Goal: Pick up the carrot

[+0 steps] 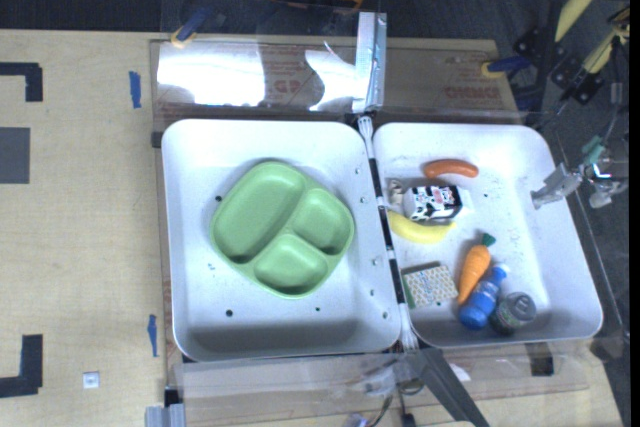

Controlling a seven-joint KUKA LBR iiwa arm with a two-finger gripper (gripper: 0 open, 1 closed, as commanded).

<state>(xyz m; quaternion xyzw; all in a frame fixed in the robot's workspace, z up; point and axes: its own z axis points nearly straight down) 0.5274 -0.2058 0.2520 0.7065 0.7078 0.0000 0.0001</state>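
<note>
No label reads clearly. The carrot (474,268) lies in the right bin (540,165) on the pale wooden table (80,215); whether the fingers are spread, I cannot tell.

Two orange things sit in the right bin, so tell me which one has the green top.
The carrot, leaning against the blue bottle near the bin's front. The other orange item, the sausage, lies toward the back and is plain orange-red throughout.

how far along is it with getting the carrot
Nothing looks done yet: the carrot lies in the right bin, touching the blue bottle. In hand: the pincer sits at that bin's right rim, away from the carrot. Left: reach over, grip the carrot and lift it.
</note>
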